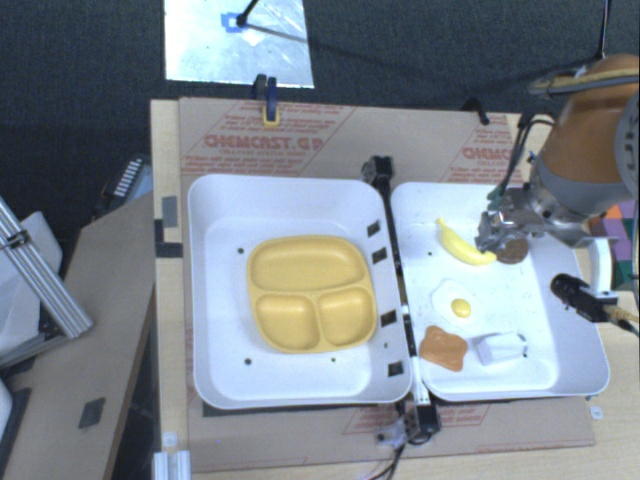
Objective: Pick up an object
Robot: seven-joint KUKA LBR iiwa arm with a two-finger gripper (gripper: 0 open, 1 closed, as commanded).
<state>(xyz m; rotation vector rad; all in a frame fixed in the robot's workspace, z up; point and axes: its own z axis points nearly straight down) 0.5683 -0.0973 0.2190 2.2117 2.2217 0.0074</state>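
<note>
In the right bin (560, 373) lie a yellow banana (462, 245), a fried egg (456, 304), an orange-brown piece like toast (443, 348), a small white block (499, 348) and a brown round thing (513, 252). My gripper (493, 236) hangs low over the far part of this bin, right at the banana's right end and beside the brown round thing. Nothing can be made out between its tips, which are small and dark here.
The left bin (215, 268) holds a yellow three-compartment plate (306, 291). A black divider with clips (388, 258) runs between the bins. The grey arm with its orange band (590, 138) comes in from the right above the right bin's far corner.
</note>
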